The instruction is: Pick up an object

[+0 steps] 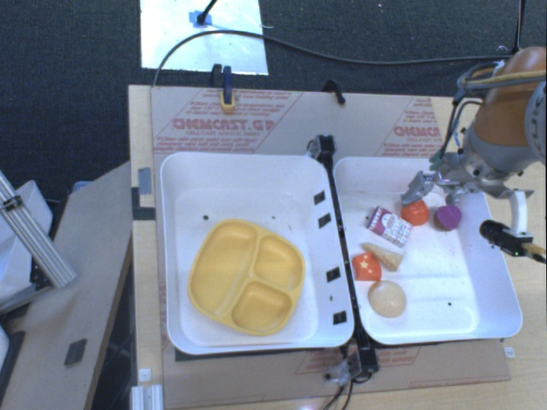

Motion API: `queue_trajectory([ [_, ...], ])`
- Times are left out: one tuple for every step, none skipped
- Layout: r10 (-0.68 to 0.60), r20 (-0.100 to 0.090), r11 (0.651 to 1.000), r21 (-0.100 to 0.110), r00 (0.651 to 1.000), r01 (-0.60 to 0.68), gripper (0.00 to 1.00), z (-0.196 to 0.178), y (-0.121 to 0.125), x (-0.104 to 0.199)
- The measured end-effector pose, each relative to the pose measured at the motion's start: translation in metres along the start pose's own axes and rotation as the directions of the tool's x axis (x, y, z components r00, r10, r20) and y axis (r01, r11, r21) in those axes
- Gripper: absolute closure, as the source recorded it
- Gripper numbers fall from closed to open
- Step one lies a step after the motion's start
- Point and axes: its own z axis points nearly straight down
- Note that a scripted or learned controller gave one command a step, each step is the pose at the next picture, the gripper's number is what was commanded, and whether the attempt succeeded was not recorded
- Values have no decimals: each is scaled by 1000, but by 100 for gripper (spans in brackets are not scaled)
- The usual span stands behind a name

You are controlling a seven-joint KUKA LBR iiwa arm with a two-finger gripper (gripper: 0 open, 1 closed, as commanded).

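Tool (438, 191) is positioned low in right white bin (487, 314) | fingers spread wide | small orange-red ball (415, 213) seen beside purple ball (447, 218)

Robotics lab: KUKA arm (504, 109) over bench (256, 114) with white bins (248, 165).

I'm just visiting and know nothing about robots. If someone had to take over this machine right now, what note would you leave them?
Gripper: low over the right bin, at its far side; whether the jaws are open can't be judged.
Things in the right bin: orange ball just below the gripper, purple ball, small red-and-white packet, tan wedge, red piece, pale ball.
Left bin: yellow divided tray.
Done: nothing visibly lifted.
Left: grasp and raise one object.
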Motion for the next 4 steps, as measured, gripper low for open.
queue_trajectory([
  [0, -1, 1000, 1, 1000, 0, 0, 64, 2, -1],
  [-1, 1, 1000, -4, 1000, 1, 100, 51, 4, -2],
  [-3, 1, 1000, -8, 1000, 3, 100, 9, 6, 1],
  [-4, 2, 1000, -8, 1000, 4, 100, -35, 11, 6],
])
